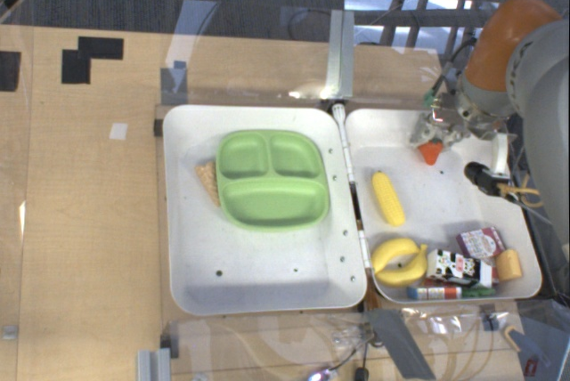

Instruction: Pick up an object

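The robot's gripper (434,132) is low in the right bin (450,201), touching a small orange object (430,153); its grip is impossible to judge and nothing is lifted yet.

Grey arm (545,77), orange wrist band (504,45)

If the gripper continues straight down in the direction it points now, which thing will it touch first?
Most likely the small orange object directly under the gripper in the right bin. It sits at the fingertips already, though depth is hard to judge from above. The corn cob lies well off that line.
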Controlling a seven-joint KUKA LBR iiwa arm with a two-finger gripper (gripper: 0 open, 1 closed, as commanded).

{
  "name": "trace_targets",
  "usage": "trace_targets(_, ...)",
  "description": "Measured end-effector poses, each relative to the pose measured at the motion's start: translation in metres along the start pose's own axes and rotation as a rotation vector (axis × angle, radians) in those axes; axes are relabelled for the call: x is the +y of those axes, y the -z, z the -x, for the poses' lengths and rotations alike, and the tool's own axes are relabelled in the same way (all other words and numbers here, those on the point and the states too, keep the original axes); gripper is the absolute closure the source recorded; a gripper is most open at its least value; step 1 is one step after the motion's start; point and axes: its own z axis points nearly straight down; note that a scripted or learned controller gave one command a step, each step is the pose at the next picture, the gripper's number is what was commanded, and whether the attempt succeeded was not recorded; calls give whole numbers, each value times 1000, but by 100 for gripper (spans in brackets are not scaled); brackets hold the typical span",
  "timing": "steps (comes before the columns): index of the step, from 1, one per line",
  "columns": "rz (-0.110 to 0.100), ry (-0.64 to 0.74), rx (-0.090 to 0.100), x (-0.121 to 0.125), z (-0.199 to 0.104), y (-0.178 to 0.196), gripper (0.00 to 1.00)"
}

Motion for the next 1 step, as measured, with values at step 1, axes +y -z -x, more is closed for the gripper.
trace_targets(1,-1,-56,2,-12,-86,125,100)
